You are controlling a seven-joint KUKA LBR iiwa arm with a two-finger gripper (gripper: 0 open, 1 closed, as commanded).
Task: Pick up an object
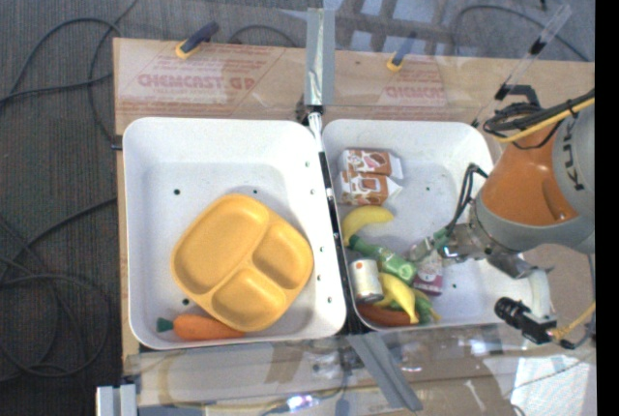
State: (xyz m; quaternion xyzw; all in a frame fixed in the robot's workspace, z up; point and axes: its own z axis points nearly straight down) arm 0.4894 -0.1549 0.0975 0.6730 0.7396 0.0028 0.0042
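Camera view: the gripper (437, 248) is seen low in the right bin (426, 138), among a green bottle (387, 260), bananas (368, 220) and a can (366, 279); whether anything is pinched cannot be told.

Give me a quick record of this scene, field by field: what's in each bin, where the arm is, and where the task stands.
left bin: yellow tray; carrot at the near edge
right bin: carton, banana, green bottle, can, more toy food heaped at the near left
arm: over the right bin's right side
gripper: low, beside the heap; whether the jaws are open is not clear
task: nothing seen held yet
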